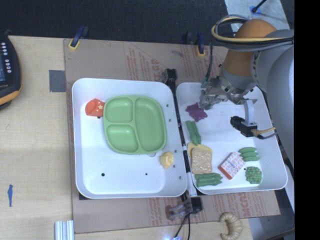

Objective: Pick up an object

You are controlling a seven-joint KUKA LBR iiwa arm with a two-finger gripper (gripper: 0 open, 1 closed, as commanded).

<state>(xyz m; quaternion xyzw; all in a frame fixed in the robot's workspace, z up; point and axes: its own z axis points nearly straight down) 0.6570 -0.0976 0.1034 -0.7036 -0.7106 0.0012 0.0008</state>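
- Purple toy grapes [197, 112] lie in the right bin [270, 184], just below the gripper [209, 102].
- Whether the gripper is wide or narrow cannot be told.

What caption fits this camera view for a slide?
Gripper hovers over purple toy in right bin; green plate in left bin.

Even overhead light, slightly soft

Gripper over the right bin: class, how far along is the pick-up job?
Done: the gripper has reached the right bin, close above the purple item. In hand: nothing visibly gripped. Left: grasping and lifting an object; bread slice and the others lie untouched.
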